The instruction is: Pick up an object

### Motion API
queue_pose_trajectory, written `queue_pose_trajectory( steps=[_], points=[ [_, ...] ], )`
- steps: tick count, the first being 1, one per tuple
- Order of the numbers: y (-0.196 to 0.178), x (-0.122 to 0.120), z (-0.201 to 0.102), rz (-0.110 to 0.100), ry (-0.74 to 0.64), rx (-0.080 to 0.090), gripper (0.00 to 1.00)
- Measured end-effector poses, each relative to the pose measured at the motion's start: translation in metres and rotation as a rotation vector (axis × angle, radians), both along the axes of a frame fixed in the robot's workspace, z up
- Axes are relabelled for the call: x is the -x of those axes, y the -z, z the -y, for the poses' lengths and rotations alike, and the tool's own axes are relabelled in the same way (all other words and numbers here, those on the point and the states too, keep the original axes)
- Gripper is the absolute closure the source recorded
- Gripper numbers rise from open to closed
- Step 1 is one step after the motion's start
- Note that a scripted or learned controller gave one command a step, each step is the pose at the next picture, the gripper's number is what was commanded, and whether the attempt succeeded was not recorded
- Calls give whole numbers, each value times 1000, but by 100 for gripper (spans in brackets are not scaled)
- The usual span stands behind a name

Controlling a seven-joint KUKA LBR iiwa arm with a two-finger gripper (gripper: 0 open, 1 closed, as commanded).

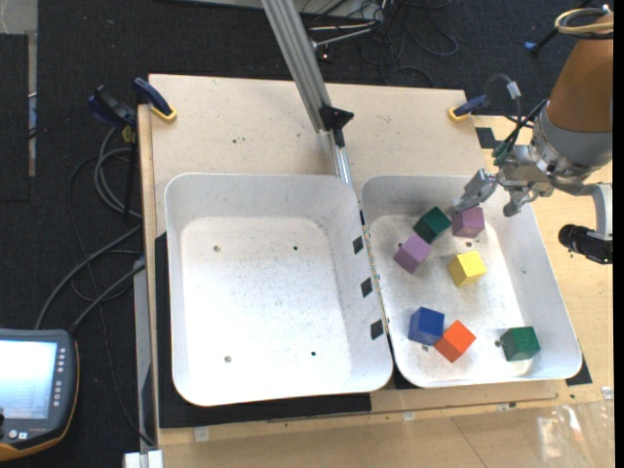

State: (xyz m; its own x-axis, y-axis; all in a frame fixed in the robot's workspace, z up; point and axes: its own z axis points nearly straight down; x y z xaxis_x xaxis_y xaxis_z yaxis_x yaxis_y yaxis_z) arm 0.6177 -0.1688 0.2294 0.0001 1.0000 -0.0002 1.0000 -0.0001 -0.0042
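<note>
- The counter (292, 115) edge runs along the bottom of the view, and on it the two white bins sit side by side: the left bin (195, 291) and the right bin (546, 291).
- Nearest in the right bin lie a blue cube (426, 325) touching an orange cube (455, 340), with a dark green cube (520, 342) near the bin's right corner.
- Further back sit a yellow cube (467, 267), a pale purple cube (412, 253), a second green cube (431, 224) and a darker purple cube (469, 221); these last two sit just beside each other.
- All the cubes are small, plain, solid-coloured blocks, several turned at an angle.
- The hand (493, 191) hangs over the bin's far right part, just above the darker purple cube; its fingers stand apart and nothing is between them.
- The arm (583, 96) is cut off at the right edge.
- A grey pole (297, 47) slants across the counter's back.
</note>
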Motion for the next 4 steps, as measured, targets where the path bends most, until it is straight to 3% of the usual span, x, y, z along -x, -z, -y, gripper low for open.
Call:
queue_pose_trajectory(
  steps=[1, 2, 3, 4],
  points=[
    [58, 6, -9, -2, 0, -1, 0],
    [114, 7, -15, 12, 0, -5, 0],
    [98, 5, -12, 21, 1, 1, 100],
    [55, 2, -9, 10, -2, 2, 100]
  ],
)
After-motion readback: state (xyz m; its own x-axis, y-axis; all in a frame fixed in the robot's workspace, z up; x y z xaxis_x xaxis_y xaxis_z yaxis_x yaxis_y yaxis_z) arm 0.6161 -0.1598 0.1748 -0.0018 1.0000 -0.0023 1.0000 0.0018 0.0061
